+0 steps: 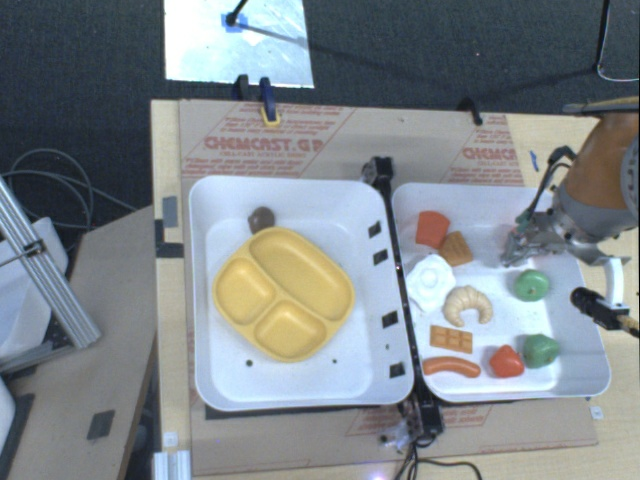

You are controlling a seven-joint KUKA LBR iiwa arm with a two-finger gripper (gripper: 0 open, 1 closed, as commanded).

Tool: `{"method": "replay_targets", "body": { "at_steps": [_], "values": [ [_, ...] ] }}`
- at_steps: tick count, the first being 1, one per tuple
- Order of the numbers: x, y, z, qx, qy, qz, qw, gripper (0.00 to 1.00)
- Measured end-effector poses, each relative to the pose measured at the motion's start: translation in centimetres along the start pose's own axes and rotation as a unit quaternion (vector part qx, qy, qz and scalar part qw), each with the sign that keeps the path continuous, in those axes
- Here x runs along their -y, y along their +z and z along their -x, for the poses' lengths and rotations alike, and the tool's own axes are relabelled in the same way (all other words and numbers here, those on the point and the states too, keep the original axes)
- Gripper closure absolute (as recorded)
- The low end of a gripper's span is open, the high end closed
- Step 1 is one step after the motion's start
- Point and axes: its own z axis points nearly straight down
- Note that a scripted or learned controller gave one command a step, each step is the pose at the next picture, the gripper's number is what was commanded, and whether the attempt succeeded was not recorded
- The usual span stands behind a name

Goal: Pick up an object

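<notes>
The right bin [480, 200] holds several toy foods: an orange-red block [432, 228], a brown bread piece [456, 249], a white fried egg [430, 280], a croissant [468, 304], a waffle [450, 339], a sausage [451, 367], a red pepper [506, 362], a green pepper [541, 349] and a round green fruit [531, 286]. My gripper [518, 248] is low over the bin's upper right part, just above and left of the round green fruit. Nothing shows between its tips from this angle.
The left bin [225, 368] carries a yellow divided plate [284, 292] and a small brown lump [261, 219] by its far wall. A black part [596, 310] sticks in over the right bin's right rim. The arm's orange band [605, 163] hangs above the bin's far right corner.
</notes>
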Motion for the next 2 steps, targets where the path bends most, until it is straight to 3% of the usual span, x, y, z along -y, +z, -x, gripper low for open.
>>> {"method": "replay_targets", "body": {
  "at_steps": [1, 2],
  "values": [
    [0.0, 0.0, 0.0, 0.0, 0.0, 0.0, 1.0, 0.0],
    [-6.9, 1.1, -0.1, -0.002, -0.002, -0.004, 1.0, 0.0]
  ]
}}
